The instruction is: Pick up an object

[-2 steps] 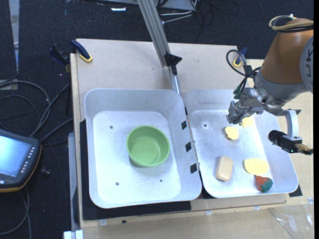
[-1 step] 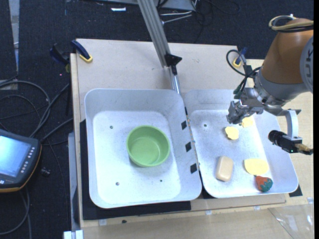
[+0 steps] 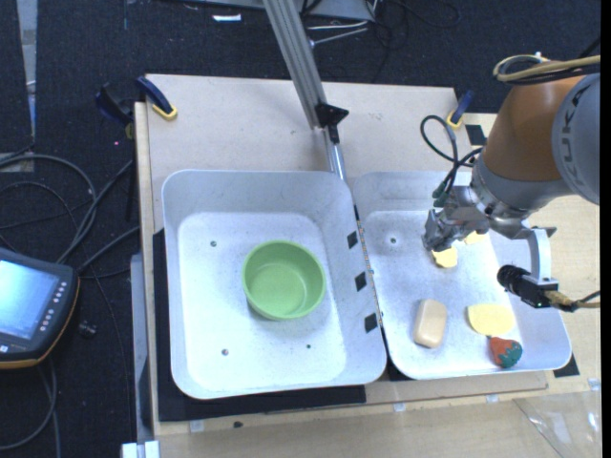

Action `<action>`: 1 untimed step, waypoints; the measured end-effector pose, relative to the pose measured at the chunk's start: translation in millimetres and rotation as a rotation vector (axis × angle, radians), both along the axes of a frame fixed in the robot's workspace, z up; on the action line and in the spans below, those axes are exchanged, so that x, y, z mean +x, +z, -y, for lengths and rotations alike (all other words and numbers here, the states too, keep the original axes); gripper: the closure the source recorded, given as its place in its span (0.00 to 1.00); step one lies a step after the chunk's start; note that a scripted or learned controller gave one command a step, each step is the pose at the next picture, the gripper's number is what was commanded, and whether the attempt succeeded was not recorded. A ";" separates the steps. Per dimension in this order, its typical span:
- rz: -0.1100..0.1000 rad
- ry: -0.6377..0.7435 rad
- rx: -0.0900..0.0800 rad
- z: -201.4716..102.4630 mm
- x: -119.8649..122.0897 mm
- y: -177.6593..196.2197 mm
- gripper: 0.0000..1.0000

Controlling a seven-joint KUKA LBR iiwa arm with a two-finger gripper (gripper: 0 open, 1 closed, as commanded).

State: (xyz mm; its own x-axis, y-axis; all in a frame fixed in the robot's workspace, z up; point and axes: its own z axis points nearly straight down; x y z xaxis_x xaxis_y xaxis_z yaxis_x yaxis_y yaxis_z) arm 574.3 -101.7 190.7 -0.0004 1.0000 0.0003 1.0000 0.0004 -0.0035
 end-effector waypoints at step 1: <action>0.000 0.000 0.000 1.3 -0.7 -42.3 0.00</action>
